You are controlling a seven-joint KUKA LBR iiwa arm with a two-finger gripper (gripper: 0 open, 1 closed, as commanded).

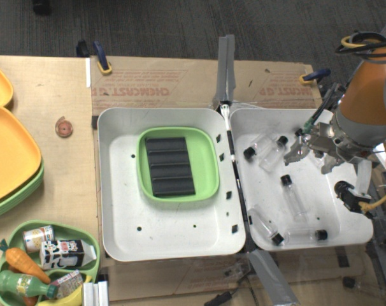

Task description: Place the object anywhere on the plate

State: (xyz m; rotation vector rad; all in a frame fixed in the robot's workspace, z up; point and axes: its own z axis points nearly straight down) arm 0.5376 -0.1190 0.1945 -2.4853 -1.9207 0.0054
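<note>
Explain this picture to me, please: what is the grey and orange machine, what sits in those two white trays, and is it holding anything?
The camera looks down at a slant on a bench. The machine at the right is a robot arm; its gripper hangs over the right bin, where several clear plastic bottles with black caps lie. The left bin holds a green plate with a dark ridged insert. I can't tell from here whether anything is held. Orange plates and a bowl of toy food sit on the wood at the left.
</note>
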